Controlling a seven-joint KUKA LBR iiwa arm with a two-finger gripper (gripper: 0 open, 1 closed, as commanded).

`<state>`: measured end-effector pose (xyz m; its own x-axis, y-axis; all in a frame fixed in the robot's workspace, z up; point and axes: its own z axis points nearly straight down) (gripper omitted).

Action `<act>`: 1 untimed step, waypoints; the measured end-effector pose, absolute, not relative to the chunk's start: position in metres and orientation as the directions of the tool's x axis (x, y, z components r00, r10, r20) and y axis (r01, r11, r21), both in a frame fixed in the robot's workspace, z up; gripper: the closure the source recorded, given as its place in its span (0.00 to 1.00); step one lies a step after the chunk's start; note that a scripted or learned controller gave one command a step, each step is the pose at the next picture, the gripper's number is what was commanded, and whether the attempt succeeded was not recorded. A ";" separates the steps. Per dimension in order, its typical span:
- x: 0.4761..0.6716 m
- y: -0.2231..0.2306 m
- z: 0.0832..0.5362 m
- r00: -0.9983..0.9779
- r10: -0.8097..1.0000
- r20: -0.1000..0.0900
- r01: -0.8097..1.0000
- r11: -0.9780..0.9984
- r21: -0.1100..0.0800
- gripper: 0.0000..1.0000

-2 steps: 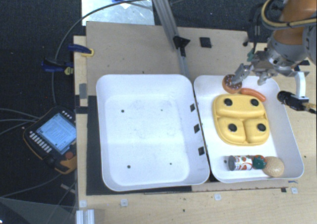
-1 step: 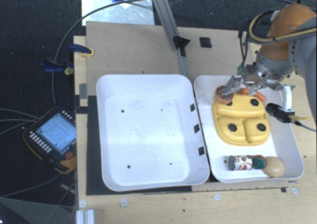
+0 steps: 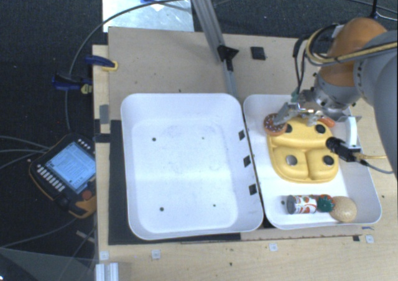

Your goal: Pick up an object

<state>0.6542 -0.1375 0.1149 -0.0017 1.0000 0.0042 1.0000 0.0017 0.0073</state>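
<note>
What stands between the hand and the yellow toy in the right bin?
Nothing visible does. The hand hangs right over the top edge of the yellow toy, with a small round brown thing just beside it at the toy's upper left corner.

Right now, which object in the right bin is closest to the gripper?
The small round reddish-brown piece, right at the gripper. The yellow block, can and tan ball lie farther off.
</note>
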 end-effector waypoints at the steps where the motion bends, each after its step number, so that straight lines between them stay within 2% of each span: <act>1: 0.657 -0.136 0.116 -0.005 1.000 0.004 1.000 0.005 0.011 0.00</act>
<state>0.6566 -0.1359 0.1161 -0.0047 1.0000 0.0035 0.9999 0.0047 0.0114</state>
